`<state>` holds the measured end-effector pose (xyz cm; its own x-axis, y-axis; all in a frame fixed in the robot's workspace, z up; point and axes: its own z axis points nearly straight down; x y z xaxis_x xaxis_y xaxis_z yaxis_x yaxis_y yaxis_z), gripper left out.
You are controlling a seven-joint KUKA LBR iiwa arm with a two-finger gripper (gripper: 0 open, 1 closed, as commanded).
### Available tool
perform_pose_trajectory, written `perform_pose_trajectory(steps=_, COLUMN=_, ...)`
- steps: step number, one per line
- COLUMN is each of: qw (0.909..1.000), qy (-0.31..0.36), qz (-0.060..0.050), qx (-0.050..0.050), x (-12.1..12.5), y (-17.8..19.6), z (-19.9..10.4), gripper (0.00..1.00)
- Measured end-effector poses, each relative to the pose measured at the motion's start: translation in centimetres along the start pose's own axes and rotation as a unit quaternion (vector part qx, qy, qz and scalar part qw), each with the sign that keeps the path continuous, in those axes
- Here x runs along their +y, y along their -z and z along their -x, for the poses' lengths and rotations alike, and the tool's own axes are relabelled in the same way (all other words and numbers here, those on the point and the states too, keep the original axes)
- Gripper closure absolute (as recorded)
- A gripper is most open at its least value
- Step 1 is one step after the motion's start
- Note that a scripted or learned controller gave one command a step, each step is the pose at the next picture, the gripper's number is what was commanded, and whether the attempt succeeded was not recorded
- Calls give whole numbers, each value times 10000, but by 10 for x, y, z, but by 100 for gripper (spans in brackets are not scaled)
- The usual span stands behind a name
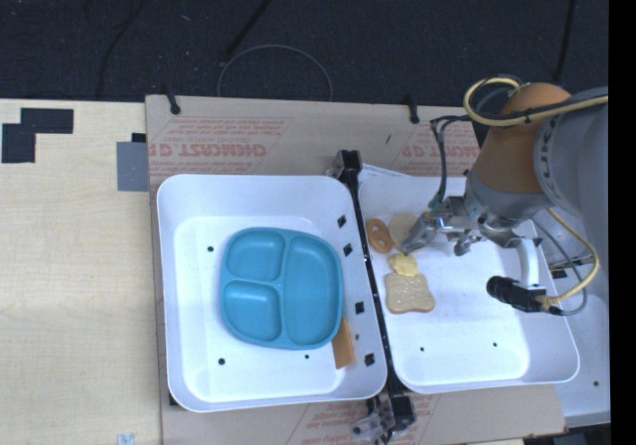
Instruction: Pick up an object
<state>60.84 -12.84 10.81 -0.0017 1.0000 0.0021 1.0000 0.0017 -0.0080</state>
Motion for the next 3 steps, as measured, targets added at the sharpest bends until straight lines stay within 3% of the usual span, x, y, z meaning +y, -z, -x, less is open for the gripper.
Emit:
perform_pose_trajectory(steps=1, qw=10000, qy=-7, qz=15, qx=-5, x=0, y=-22, z=-1, gripper=0)
perform_pose_trajectory(steps=2, qw=10000, qy=-18, qz=18, qx=-6, x=0, y=-11, z=0, gripper=100)
perform_pose_trajectory(steps=3, qw=10000, qy=-2, qz=45, qx=-9, x=-1, y=35, z=-7, gripper=100)
